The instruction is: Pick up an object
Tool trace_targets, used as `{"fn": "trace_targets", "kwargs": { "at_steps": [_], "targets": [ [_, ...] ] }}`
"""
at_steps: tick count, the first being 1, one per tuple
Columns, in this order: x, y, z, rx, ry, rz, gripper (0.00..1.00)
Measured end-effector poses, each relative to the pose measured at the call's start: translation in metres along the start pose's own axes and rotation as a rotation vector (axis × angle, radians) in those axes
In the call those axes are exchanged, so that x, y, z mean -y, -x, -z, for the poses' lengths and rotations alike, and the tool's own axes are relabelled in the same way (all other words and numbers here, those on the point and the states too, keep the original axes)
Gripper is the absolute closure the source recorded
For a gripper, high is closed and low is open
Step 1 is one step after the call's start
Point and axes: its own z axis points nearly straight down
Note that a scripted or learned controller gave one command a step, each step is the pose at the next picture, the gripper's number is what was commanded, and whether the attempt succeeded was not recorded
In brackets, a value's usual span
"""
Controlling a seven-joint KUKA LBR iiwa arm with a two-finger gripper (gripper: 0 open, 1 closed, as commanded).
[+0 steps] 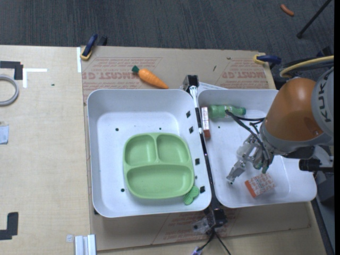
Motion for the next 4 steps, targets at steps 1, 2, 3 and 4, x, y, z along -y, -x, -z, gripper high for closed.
{"fn": "trace_targets", "kwargs": {
  "at_steps": [1,2,3,4],
  "targets": [
    [-0.033,0.056,0.000,0.001,0.001,0.243,0.00],
    [-0.052,0.093,0.000,0.000,0.000,0.451,0.00],
    [-0.013,0.022,0.000,-0.001,0.000,0.496,0.00],
    [0.011,-0.027,0.000,-0.001,0.000,0.388,0.00]
  ]
}}
